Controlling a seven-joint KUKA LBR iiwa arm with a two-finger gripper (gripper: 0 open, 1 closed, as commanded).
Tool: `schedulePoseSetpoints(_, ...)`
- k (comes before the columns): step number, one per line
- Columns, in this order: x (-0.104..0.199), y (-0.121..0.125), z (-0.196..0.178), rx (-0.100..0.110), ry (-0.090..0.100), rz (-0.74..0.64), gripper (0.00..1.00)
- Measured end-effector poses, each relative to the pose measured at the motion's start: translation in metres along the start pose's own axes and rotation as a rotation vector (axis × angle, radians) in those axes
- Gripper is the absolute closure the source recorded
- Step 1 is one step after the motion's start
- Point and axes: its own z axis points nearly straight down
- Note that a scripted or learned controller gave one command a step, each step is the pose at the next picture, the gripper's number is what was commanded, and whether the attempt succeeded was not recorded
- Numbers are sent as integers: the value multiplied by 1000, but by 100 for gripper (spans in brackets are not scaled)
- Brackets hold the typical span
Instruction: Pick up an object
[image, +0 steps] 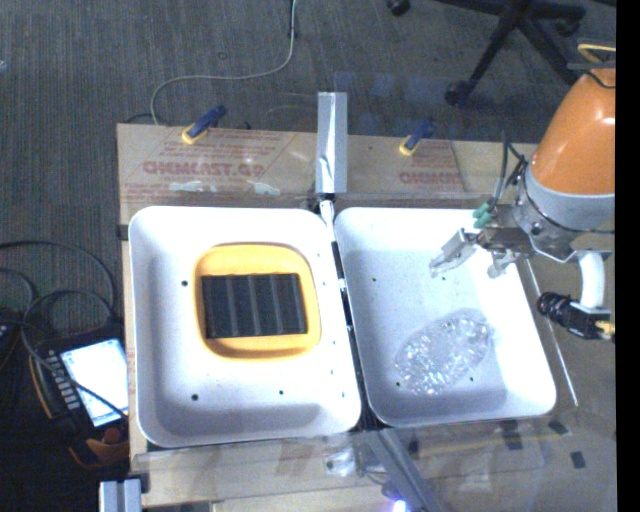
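A crumpled clear plastic object (443, 353) lies in the right bin (380, 300), toward its front. In the left bin (160, 300) rests a yellow-rimmed block with a black ridged top (256, 300). My gripper (470, 262) hangs over the back right part of the right bin, above and slightly right of the clear plastic. Its fingers (446, 258) are spread apart and open, with nothing between them.
Behind the bins, a cardboard sheet (240, 165) is held by two blue and yellow clamps (203, 123). A metal post (331, 140) stands at the seam between the bins. A black cable fitting (570, 312) sticks out past the right bin's right wall.
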Motion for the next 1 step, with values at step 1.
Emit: schedulePoseSetpoints(1, -66, -18, 89, 1, -1, 84, 0)
